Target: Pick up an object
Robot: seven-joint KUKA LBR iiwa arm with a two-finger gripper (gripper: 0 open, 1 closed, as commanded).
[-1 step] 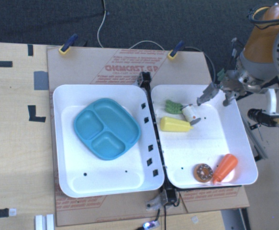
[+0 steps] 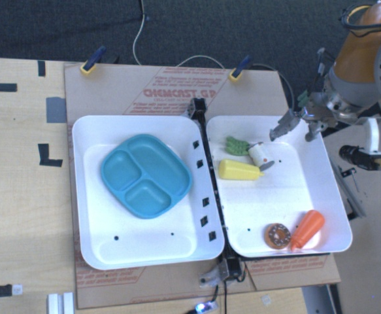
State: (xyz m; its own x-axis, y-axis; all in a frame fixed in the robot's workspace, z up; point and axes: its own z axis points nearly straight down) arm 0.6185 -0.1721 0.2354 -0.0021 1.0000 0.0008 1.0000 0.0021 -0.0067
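**Bin contents and gripper position**

A blue divided tray (image 2: 146, 174) is seated in the left bin (image 2: 89, 195). The right bin (image 2: 324, 175) (arm side) contains a yellow piece (image 2: 237, 170), an orange carrot (image 2: 307, 229), a green item (image 2: 237, 146), a doughnut (image 2: 278, 235) and a small white cylinder (image 2: 258, 154). The gripper (image 2: 297, 126) is positioned over the right bin's upper edge, jaws spread, nothing held between them.

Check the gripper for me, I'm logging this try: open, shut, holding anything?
Gripper: open, holding nothing, above the right bin's far edge.
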